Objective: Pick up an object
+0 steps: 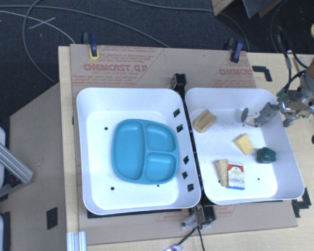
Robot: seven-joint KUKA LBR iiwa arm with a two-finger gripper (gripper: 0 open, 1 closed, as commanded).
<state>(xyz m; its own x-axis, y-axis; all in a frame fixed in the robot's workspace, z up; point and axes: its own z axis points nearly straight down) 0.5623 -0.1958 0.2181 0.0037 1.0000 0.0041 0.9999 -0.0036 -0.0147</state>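
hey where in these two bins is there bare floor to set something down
Right bin: bare floor along the front-right, past the small carton and below the green object. Its middle is crowded by the tan block, yellow piece and the end effector. Left bin: the blue divided plate fills the centre, leaving strips along the walls.
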